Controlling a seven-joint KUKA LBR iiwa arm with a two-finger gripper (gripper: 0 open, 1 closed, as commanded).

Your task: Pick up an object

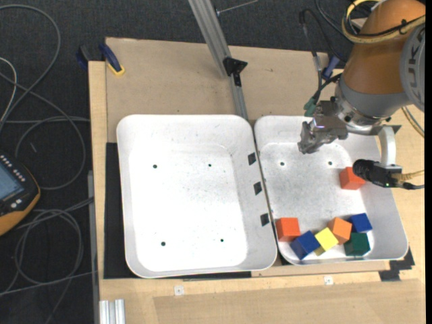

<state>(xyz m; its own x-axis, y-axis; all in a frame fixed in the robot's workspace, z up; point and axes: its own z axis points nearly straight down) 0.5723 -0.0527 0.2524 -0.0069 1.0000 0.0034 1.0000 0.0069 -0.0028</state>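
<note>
The gripper [312,140] hangs over the back part of the right bin [297,187], pointing down, with nothing visible between its fingers. Blocks lie in that bin: an orange-red block [350,178] at the right, to the right of and nearer than the gripper. Along the front edge sit an orange block [288,228], a blue block [305,244], a yellow block [326,239], a second orange block [341,229], another blue block [360,222] and a green block [357,246].
The left bin [182,194] stands beside the right one, with black clips [256,187] on the shared rim. A metal pole [216,39] slants across the back of the bench. Cables lie on the floor at the left.
</note>
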